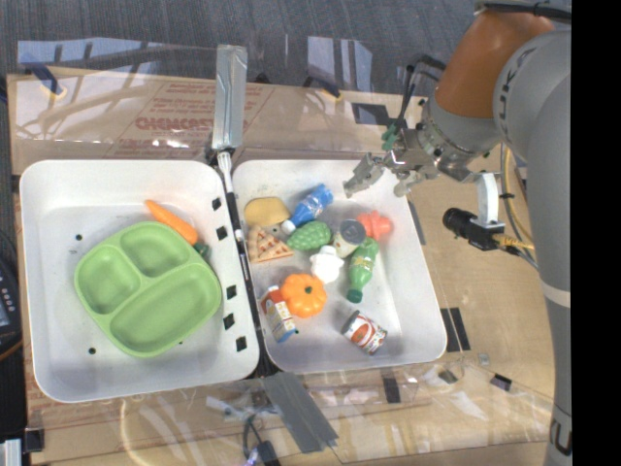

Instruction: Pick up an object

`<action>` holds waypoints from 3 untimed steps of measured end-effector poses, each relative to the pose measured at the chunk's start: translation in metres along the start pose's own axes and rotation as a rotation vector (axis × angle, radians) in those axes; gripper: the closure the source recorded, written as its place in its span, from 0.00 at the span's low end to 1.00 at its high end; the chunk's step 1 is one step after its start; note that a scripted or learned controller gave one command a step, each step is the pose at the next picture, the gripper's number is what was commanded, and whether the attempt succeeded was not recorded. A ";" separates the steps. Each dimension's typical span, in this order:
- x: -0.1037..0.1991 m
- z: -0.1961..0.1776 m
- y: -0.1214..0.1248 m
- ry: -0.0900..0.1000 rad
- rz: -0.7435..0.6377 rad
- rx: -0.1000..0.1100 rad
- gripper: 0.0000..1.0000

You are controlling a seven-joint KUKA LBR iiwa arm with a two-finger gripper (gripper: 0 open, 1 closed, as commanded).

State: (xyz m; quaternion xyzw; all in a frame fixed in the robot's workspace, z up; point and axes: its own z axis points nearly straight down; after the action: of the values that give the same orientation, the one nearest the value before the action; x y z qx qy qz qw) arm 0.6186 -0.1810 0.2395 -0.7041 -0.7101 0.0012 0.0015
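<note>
A brown desk [485, 289] on a grey carpeted floor is seen from above, bearing two shallow white bins side by side, with a clear plastic sheet and taped cardboard at their far side. The left bin [49, 192] holds a green divided plate [146, 289] with a toy carrot [171, 220] at the plate's far edge. The right bin [412, 309] holds the clutter from which an object is to be picked: a blue bottle [310, 205], a green bottle [361, 270], a toy pumpkin [305, 296], a small can [364, 332] near the bin's near right corner, and a red-orange round toy [376, 226]. The end effector [383, 175] is located over the far right corner of the right bin, above the objects; its fingers are seen spread, with nothing between them. The nearest candidates are judged to be the red-orange round toy, just toward the near edge from the end effector, and the blue bottle, toward the bin's left wall; the blue bottle's long axis runs diagonally from the far right to the near left. Red printing is noted on the cardboard behind the left bin, but it cannot be read; labels on the can and bottles are too small to be made out.
</note>
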 end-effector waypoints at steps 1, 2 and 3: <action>0.053 0.114 -0.036 -0.001 -0.229 -0.005 0.00; 0.063 0.141 -0.102 0.001 -0.160 0.001 0.00; 0.069 0.046 -0.141 -0.001 -0.326 -0.003 0.00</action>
State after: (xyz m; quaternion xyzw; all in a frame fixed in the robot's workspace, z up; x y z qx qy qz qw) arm 0.4769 -0.1133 0.1943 -0.5794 -0.8150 -0.0001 0.0002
